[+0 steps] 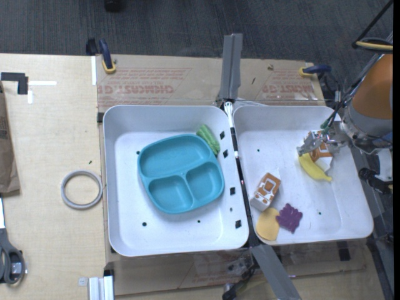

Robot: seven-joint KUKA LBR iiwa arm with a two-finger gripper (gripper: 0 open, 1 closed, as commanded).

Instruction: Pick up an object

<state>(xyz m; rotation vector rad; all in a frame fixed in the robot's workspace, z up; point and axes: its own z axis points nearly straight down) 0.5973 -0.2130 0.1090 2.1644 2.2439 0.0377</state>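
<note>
Cardboard lined the bench under both bins. Leftward lay a blue divided plate (181,181) in the left bin (119,186). Rightward, my gripper (315,144) hovered in the right bin (350,217), just above the banana (314,169); its spread I could not tell. I judged a straight, centred descent best.
</note>
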